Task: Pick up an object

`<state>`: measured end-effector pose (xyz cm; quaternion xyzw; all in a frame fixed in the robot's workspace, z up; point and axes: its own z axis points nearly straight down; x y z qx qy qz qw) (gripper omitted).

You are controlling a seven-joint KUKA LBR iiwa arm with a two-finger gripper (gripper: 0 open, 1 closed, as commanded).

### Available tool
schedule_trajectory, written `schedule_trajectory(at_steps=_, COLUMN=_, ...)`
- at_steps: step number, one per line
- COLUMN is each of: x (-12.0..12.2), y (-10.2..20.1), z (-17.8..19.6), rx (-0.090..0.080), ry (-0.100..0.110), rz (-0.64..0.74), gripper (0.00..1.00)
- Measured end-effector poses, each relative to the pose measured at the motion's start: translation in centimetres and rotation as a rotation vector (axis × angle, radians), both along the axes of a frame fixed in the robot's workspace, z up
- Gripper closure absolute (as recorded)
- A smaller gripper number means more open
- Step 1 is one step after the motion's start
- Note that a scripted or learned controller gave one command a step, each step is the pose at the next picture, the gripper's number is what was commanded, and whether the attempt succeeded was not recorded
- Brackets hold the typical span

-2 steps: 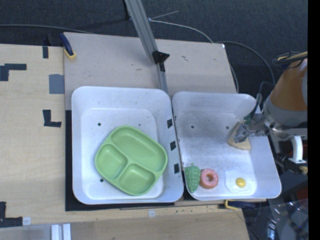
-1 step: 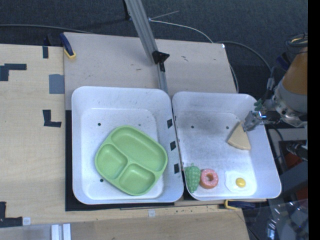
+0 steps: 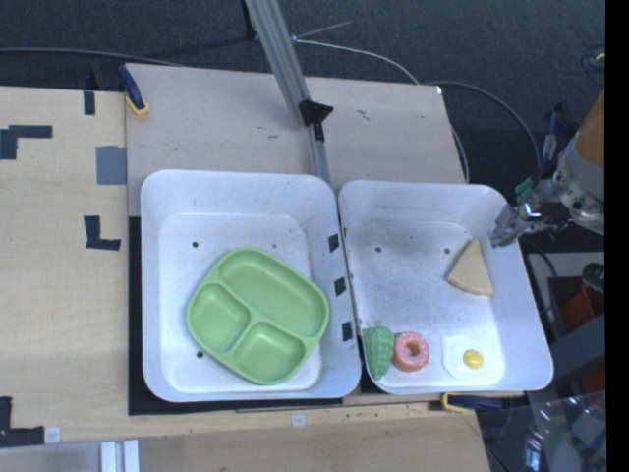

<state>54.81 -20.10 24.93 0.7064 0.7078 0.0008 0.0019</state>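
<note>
Along the near edge of the right bin [image 3: 511, 293] lie three small things: one green ridged toy [image 3: 378, 350], one pink doughnut [image 3: 411, 351] and one fried egg [image 3: 470, 358]. The left bin [image 3: 157, 264] holds one green divided plate [image 3: 257, 315]. Farther back, one tan wedge [image 3: 472, 269] lies by the right wall with bare floor to its left, and the gripper [image 3: 513, 222] hangs at the far right rim, holding nothing; its finger spread cannot be told.

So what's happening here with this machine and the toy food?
A robot arm reaches in from the right, its gripper above the right bin's far right rim, near a tan wedge. Nothing is between its fingers. Along that bin's near edge lie a green toy, a pink donut and a fried egg. The left bin holds a green divided plate.
</note>
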Motion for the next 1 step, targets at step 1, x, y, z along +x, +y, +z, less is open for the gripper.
schedule_trajectory(at_steps=1, x=0.09, y=0.04, z=2.78, rx=0.001, ry=0.002, rz=0.0, gripper=1.0)
